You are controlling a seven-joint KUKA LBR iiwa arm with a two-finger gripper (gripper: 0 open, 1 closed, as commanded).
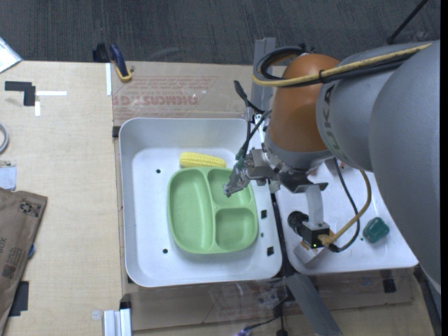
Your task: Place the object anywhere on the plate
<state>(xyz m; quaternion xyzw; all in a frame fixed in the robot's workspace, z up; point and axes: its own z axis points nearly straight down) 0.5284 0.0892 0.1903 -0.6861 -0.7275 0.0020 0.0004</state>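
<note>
In the left white bin (133,208), corn (203,161) lay at plate's (189,222) twelve o'clock; my gripper (234,182), state unclear, should pinch its stiff, light, probably slippery middle.

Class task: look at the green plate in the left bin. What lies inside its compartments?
The green plate shows bare compartments. The gripper covers part of its upper right section. The corn cob lies behind it.

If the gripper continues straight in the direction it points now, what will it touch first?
Most likely the green plate: the gripper points down-left over its upper right compartment. The corn lies beside the plate's top edge, off that line. Height above the plate is unclear.
</note>
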